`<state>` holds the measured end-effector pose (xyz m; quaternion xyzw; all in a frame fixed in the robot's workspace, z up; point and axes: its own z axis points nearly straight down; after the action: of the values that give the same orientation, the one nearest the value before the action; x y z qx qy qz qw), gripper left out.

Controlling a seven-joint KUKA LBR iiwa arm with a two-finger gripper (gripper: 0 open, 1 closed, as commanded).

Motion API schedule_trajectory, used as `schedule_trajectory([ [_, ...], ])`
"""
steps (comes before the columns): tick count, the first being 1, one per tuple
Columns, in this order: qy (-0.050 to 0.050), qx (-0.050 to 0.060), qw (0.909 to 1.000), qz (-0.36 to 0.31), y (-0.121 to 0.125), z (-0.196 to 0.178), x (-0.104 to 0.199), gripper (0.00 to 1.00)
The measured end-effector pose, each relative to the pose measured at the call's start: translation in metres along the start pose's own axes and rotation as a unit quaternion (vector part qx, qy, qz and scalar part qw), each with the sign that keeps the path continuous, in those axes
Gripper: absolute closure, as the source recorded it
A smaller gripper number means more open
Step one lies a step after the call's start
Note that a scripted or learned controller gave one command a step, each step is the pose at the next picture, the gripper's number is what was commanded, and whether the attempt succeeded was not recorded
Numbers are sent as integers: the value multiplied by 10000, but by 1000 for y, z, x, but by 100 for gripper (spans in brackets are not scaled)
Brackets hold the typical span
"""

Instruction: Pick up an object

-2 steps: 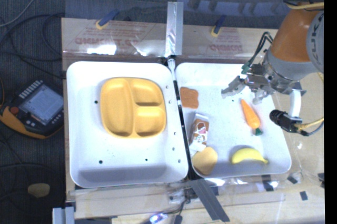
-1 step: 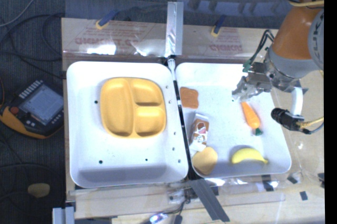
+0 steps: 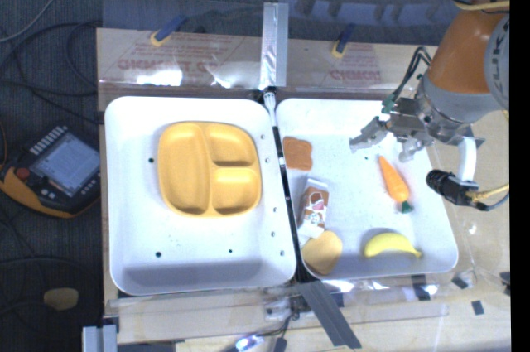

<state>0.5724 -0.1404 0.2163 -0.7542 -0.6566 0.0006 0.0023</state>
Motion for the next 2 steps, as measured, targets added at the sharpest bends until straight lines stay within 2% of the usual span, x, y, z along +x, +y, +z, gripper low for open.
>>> schedule_trajectory([
  [1,-14,-8,9991,416,49,53,-60,0],
  [2,39,-39,9987,498,22,119,-64,0],
])
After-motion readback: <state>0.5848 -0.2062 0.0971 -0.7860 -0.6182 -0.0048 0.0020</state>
